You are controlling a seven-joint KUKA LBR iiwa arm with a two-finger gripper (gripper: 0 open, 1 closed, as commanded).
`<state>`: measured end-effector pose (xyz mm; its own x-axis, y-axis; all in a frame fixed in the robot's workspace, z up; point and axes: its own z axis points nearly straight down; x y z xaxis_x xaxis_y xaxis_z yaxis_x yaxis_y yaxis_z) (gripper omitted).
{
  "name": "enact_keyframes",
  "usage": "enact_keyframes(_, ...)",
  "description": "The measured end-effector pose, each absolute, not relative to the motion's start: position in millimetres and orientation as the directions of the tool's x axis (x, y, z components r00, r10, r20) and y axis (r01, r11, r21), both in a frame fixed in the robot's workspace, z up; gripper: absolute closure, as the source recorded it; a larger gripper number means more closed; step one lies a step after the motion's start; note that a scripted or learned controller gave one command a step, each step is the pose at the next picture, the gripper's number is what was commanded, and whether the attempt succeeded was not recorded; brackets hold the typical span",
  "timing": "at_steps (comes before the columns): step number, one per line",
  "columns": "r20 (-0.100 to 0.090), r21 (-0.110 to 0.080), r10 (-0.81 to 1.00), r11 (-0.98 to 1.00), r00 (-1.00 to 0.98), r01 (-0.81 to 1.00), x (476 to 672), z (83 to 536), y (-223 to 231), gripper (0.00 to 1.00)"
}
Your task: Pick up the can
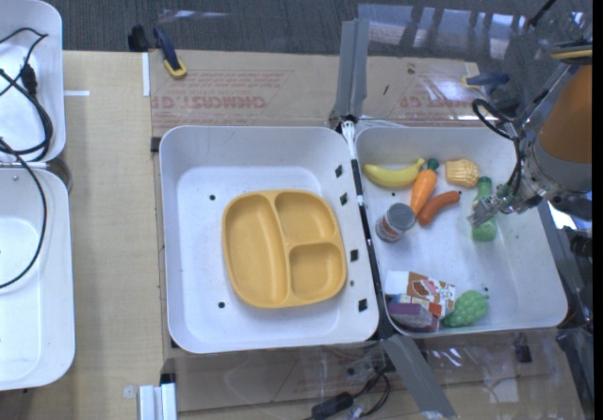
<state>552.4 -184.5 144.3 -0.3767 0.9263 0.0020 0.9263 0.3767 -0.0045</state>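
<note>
The can lies tilted near the left wall of the right bin, its grey lid facing up and a reddish label on its side. My gripper hangs well to the right of the can, low over a green bottle-shaped toy. The grey arm with its orange band reaches in from the right edge. Nothing touches the can.
Around the can lie a banana, two orange carrots, a corn piece, a printed box and a green bumpy toy. The left bin holds a yellow divided plate.
</note>
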Motion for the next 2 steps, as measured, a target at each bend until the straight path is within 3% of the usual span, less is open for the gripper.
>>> enact_keyframes(1, 0.003, -0.004, 0.937, 0.348, -0.348, 0.937, 498.5, 163.4, -222.8, 1.0)
enact_keyframes(2, 0.003, -0.004, 0.937, 0.349, -0.349, 0.937, 498.6, 163.4, -222.5, 0.0)
